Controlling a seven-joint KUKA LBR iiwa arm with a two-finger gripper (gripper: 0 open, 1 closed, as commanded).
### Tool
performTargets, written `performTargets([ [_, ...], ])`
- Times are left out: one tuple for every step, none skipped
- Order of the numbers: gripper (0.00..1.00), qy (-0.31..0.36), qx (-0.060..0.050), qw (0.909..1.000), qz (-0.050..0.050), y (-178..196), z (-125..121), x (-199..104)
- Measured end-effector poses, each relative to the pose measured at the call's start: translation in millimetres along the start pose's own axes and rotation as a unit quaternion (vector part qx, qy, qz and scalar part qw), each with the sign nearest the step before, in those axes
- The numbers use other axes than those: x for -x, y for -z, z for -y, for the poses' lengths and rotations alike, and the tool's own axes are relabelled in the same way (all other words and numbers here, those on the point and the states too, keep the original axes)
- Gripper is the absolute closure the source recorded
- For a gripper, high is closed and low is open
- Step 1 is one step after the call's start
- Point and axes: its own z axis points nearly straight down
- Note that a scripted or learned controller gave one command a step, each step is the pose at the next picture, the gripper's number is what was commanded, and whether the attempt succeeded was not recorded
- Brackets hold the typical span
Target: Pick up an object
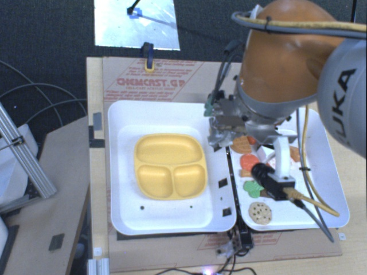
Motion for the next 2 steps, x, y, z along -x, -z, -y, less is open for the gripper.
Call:
performTargets([
  [1.00, 0.003, 0.001, 1.0000, 0.000, 10.9, -0.8, -0.3],
  [1.00, -0.001, -0.007, 1.0000, 0.002, -129.9, 2.4, -34.0],
])
